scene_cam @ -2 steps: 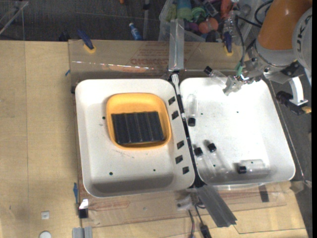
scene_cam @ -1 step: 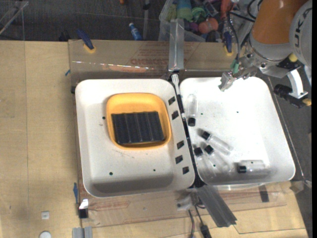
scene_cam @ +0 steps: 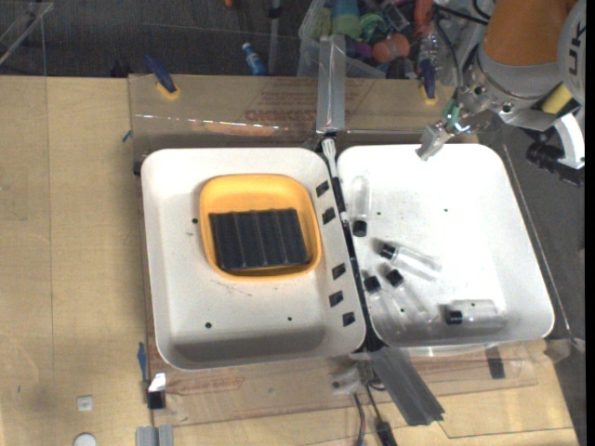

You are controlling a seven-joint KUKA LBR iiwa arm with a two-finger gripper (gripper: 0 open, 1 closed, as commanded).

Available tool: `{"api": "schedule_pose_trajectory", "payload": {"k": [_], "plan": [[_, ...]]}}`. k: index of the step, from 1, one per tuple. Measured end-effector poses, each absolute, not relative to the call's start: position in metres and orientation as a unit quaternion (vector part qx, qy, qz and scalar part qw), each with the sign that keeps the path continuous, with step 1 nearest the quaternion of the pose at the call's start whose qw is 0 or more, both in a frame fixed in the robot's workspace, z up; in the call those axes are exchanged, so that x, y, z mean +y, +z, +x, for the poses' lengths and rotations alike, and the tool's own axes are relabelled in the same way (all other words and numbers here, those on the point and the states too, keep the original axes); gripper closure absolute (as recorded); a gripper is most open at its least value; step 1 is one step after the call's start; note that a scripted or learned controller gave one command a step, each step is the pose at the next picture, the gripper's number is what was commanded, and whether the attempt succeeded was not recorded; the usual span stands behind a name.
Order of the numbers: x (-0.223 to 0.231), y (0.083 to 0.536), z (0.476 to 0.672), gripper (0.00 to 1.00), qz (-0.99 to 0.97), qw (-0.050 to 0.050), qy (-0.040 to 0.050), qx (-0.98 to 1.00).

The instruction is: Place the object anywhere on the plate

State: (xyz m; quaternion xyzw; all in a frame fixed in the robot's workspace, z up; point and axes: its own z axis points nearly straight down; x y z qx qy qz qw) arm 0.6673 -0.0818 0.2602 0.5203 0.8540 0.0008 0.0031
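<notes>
A yellow plate (scene_cam: 213, 196) sits in the left bin (scene_cam: 172, 277), and a black ridged block (scene_cam: 258, 238) lies flat on it, covering most of its middle. In the right bin (scene_cam: 483, 203) lie several clear plastic pieces with black ends: one by the divider (scene_cam: 358, 198), a tube near the middle (scene_cam: 411, 256), and one at the front right (scene_cam: 472, 312). Two small black bits (scene_cam: 393, 276) (scene_cam: 372, 283) rest beside the tube. My gripper (scene_cam: 435, 142) hangs over the back edge of the right bin, apart from all of these, and I see nothing held in it.
Black clips (scene_cam: 335, 269) line the divider between the bins. A crate of coloured toys (scene_cam: 381, 12) stands behind the bench. A blue clamp (scene_cam: 164, 79) is at the back left, and a metal bracket (scene_cam: 409, 393) juts out at the front.
</notes>
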Motion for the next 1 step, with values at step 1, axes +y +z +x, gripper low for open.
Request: {"api": "schedule_pose_trajectory", "payload": {"k": [1], "plan": [[-0.0941,0.287,0.6677,1.0,0.56,0.003,0.001,0.828]]}}
